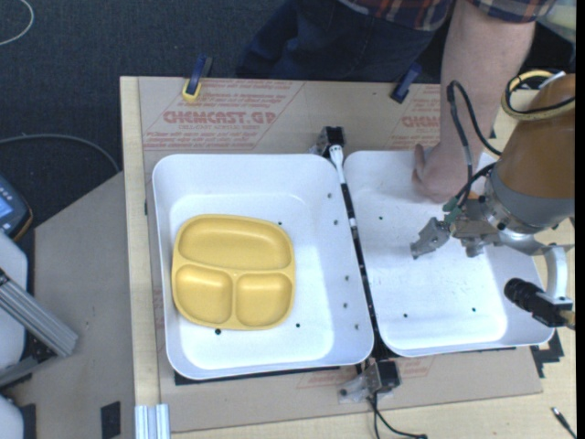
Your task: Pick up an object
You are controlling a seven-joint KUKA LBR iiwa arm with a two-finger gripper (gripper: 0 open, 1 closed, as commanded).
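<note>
So far nothing is picked: the gripper (431, 239) hangs over the right bin (439, 323), apparently open and empty, well apart from the yellow divided plate (234, 271) in the left bin (311, 337).

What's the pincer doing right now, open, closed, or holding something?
Pincer: over the right bin, nothing seen between its fingers; open or closed cannot be told.
</note>
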